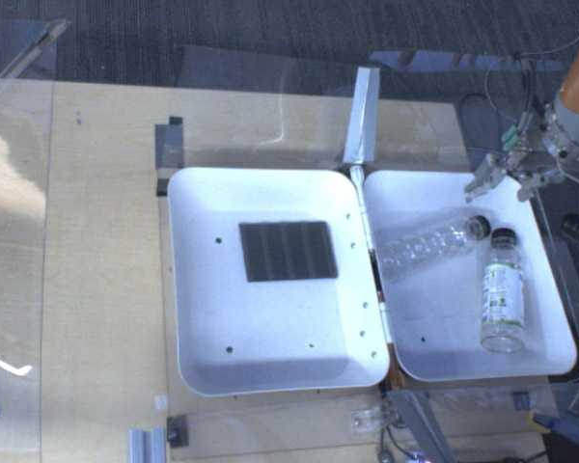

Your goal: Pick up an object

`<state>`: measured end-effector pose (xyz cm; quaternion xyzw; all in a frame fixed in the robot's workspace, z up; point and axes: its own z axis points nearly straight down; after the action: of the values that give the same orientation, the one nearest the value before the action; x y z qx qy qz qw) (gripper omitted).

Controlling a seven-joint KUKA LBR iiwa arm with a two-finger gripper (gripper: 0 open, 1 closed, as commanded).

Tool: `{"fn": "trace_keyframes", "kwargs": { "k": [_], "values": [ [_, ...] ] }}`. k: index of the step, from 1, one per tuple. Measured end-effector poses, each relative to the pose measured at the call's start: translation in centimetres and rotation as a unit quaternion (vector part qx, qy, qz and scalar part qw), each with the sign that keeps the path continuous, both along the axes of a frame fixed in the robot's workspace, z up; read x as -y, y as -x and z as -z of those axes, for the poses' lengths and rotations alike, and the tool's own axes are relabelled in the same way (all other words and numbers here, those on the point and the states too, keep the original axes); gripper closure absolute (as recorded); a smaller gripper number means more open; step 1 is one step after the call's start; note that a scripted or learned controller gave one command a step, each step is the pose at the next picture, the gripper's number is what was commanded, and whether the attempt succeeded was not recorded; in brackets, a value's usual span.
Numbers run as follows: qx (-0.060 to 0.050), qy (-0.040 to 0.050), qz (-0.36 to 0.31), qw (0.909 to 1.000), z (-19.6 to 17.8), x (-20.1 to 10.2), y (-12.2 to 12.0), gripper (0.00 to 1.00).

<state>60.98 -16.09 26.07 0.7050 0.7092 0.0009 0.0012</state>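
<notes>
I see my claw (pixel 507 177) spread wide, holding nothing, above the right bin's (pixel 550 355) far edge. Two bottles lie below it: a clear bottle (pixel 429 244) and a labelled bottle (pixel 503 292).

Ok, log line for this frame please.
gripper: open, above right white bin far edge, holding nothing | clear plastic bottle and labelled clear bottle with black cap: lying in bin

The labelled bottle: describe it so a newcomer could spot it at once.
Look in the right bin, the one nearest the arm. Two clear plastic bottles lie there; take the labelled bottle by the right wall, cap pointing away from the camera. Unlike the crumpled bare bottle beside it, it carries a white-and-green label.
</notes>
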Motion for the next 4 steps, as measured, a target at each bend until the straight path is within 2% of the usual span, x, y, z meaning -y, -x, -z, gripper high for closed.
{"fn": "trace_keyframes", "kwargs": {
  "k": [1, 2, 3, 4],
  "values": [
    [0.0, 0.0003, -0.034, 0.9994, 11.6, 4.4, -1.3, 0.0],
    [0.002, 0.0004, 0.043, 0.9991, 8.5, 4.4, -0.1, 0.0],
    [0.002, 0.0004, 0.004, 1.0, 17.2, 3.5, -0.6, 0.0],
    [0.005, 0.0012, -0.057, 0.9984, 16.9, 4.3, 1.2, 0.0]
  ]
}}
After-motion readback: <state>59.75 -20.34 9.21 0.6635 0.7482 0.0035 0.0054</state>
